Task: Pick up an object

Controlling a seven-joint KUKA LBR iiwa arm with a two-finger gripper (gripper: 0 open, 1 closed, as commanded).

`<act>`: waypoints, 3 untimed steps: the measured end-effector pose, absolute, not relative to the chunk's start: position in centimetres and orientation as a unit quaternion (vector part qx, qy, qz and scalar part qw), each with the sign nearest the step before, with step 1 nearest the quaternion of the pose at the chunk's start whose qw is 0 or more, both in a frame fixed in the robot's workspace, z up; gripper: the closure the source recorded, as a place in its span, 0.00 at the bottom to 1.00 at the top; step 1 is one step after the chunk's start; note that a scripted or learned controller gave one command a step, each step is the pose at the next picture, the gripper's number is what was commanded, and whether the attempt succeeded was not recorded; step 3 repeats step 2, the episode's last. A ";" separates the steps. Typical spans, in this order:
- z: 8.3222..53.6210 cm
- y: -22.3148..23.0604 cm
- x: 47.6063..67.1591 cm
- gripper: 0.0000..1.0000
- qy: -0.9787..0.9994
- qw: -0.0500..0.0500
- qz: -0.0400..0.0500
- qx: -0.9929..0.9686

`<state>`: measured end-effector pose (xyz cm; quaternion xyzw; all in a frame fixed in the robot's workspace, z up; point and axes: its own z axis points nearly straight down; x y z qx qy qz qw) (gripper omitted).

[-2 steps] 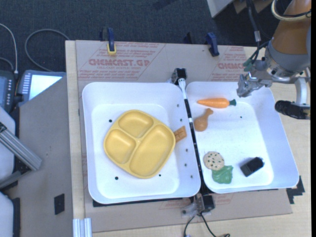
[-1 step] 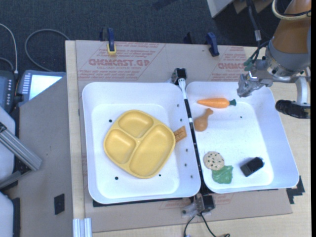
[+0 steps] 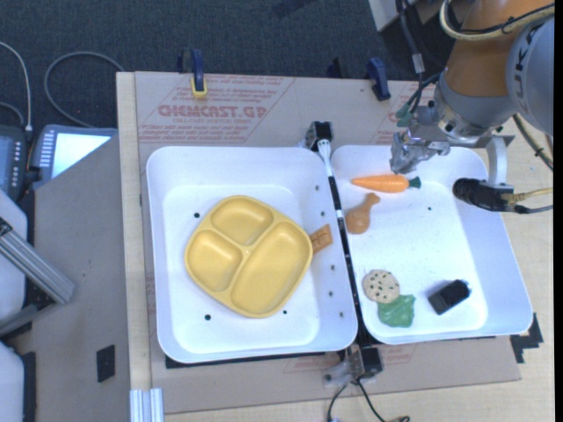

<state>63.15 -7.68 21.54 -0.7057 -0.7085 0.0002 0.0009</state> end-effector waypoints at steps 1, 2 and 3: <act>22.7 -2.7 64.3 1.00 -0.708 -0.001 -0.001 -0.706; 22.9 3.7 64.6 1.00 -0.709 -0.001 -0.001 -0.705; 22.9 3.7 64.6 1.00 -0.709 -0.001 -0.001 -0.705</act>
